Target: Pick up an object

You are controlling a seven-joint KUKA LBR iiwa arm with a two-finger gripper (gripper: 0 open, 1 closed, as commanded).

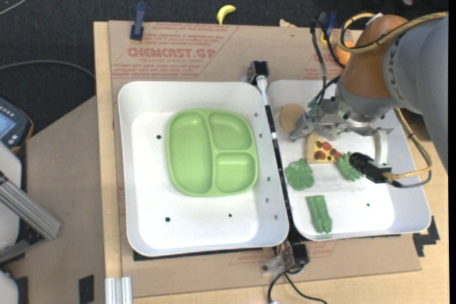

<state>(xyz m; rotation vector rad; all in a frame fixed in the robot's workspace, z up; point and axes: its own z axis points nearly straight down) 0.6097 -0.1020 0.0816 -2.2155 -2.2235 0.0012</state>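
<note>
Nearest the camera in the right bin (pixel 399 221) lies a green pea pod (pixel 319 213), with a green leafy piece (pixel 299 174) just beyond it. A pizza slice (pixel 323 151) sits next, and a second green piece (pixel 348 166) lies beside it. A tan round cookie (pixel 291 116) rests farther back. The hand (pixel 335 126) hangs low over the pizza slice, so this looks like the reaching step; next it would need to settle onto one toy and close. I cannot tell how wide the hand stands or whether it has hold of anything. The left bin (pixel 135 153) carries a green divided plate (pixel 212 152). The arm's bulk cuts off the right bin's far corner.
</note>
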